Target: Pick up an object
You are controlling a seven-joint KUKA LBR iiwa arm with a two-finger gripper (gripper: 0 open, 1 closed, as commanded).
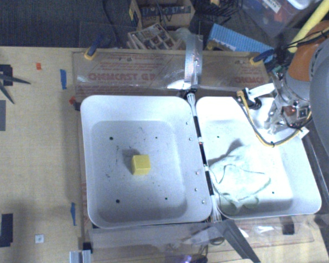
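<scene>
Camera view: yellow block point(141, 164), small cube-like, no clear long axis, faces turned slightly off bin walls. Sits near centre of left bin point(93, 114), apart from all walls, open floor all round. Bin floor white, speckled with dark flecks. Right bin point(301, 201) holds pale, crumpled, thin-looking material point(242, 177). Gripper point(274, 116) above right bin's far right corner; opening cannot be told.

Arm point(318, 64) reaching in from right, wrist angled down-left, gripper point(271, 119) hanging low.

bench point(33, 163) | two white bins side by side: left bin point(93, 111), right bin point(304, 201)
</scene>
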